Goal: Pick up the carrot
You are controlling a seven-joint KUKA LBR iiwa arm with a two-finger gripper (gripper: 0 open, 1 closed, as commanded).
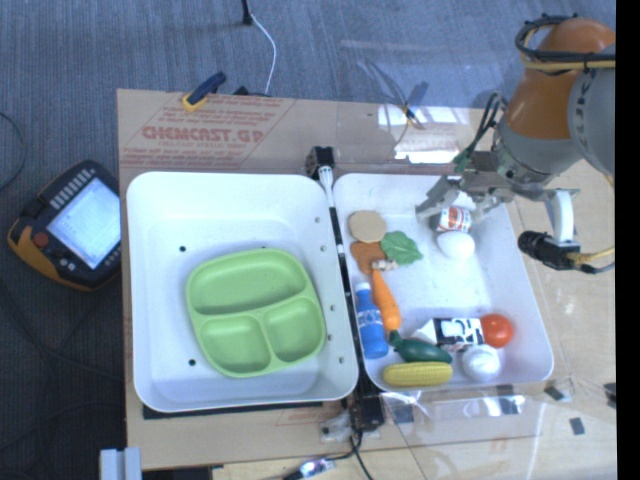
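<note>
Several things are crowding the carrot [386, 304], which is lying in the right bin [500, 268] against its left wall, squeezed between a blue bottle [368, 325] on one side and a green leaf [401, 247] and brown cookie [366, 253] at its top end. The tool [462, 200] is hanging well apart from it at the bin's far right corner, over a small can [455, 218] and a white egg [456, 244], and I cannot tell how it is set. Any descent onto the carrot is risking a pinch on the bottle or a scrape along the wall, since the gaps are looking too tight for a clean straddle.
</note>
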